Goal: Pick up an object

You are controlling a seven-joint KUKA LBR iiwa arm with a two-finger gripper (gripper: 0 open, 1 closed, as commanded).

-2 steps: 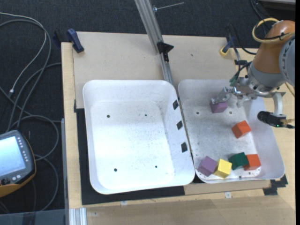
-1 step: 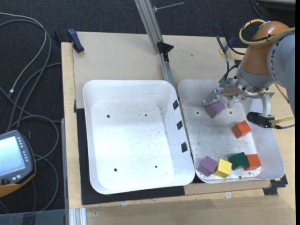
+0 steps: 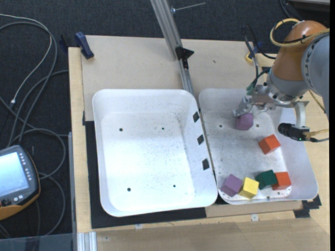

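My gripper [image 3: 245, 110] hangs over the far part of the right bin [image 3: 306, 163], pointing down. A purple block [image 3: 244, 122] sits directly under its tip, touching or nearly touching it; whether it is gripped is not visible. An orange block [image 3: 269, 144] lies alone in the middle of that bin. Along the near rim sit another purple block [image 3: 232, 184], a yellow block [image 3: 249, 187], a green block [image 3: 266, 179] and a second orange block [image 3: 282, 180].
The left bin [image 3: 104, 109] stands beside the right one, with black clips on the shared wall. A slanted metal rail [image 3: 167, 25] runs down to the bins' far junction. Cables and a pendant [image 3: 15, 179] lie off the bench at left.
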